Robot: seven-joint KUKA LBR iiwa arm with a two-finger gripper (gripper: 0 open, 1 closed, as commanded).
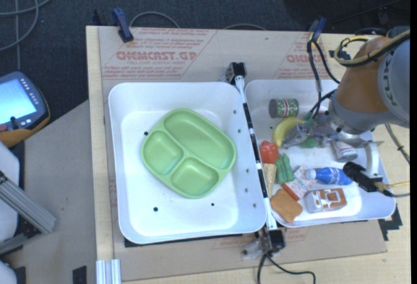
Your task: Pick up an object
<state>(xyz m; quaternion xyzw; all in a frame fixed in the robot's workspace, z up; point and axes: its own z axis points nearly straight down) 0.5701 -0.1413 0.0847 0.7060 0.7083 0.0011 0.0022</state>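
Observation:
My gripper [306, 136] is low in the right bin [378, 208], just right of a yellow banana [285, 129] and touching or nearly touching it. A green can [283, 107] lies behind the banana. In front of it are a red piece [268, 150] and a green vegetable piece [284, 169]. A small bottle with a blue cap [326, 176], an orange-and-white packet [326, 199] and a brown toast-like piece [287, 205] lie toward the bin's front. The grey wrist hides what lies right under the gripper.
The left bin [130, 211] holds a green divided plate [189, 152]. The arm [368, 90] with its orange band leans in over the right bin's far right side. A ridge [251, 139] separates the two bins. Cables [319, 61] run behind the right bin.

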